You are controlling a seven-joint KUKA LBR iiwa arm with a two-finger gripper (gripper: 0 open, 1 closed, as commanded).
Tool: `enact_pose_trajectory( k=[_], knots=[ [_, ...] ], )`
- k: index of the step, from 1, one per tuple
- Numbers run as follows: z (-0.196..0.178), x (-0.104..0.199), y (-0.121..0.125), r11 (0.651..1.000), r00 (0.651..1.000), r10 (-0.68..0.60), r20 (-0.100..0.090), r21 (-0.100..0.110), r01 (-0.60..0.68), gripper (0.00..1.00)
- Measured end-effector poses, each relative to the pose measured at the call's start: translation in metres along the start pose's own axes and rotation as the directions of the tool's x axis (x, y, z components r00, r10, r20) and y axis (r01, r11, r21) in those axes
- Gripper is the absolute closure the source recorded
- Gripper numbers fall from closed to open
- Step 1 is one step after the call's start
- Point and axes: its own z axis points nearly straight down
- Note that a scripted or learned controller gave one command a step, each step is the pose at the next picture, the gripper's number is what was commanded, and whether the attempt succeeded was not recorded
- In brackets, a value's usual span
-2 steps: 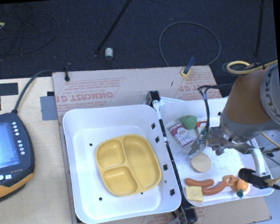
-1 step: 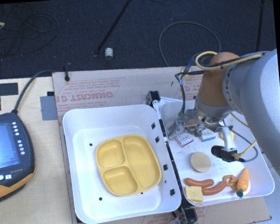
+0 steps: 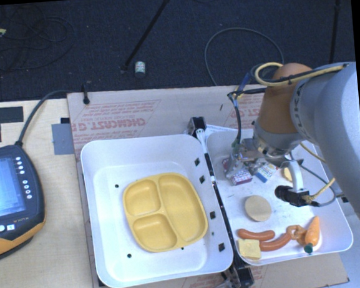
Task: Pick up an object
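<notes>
My gripper (image 3: 241, 162) reaches down into the upper left part of the right bin (image 3: 338, 236). It hangs directly over a small pink and purple packet (image 3: 239, 177), and a blue and white packet (image 3: 264, 172) lies just to the right of that. A round tan biscuit (image 3: 258, 208) lies in the bin's middle. Two sausages (image 3: 257, 233) (image 3: 277, 243), a yellow cheese slice (image 3: 250, 249) and an orange carrot (image 3: 311, 231) lie along the front. The wrist partly hides a pale yellow piece (image 3: 287, 174).
The left bin (image 3: 101, 172) holds a yellow divided plate (image 3: 165, 210). A teach pendant (image 3: 9, 193) rests on the bench at far left. The divider between the bins (image 3: 210, 188) runs just left of the gripper.
</notes>
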Motion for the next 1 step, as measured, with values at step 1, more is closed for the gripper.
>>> enact_pose_trajectory(
  k=[1],
  knots=[
    [-0.0948, 0.0703, -0.0699, 1.0, 1.0, -0.004, -0.003, -0.004, 0.004, 1.0]
  ],
)
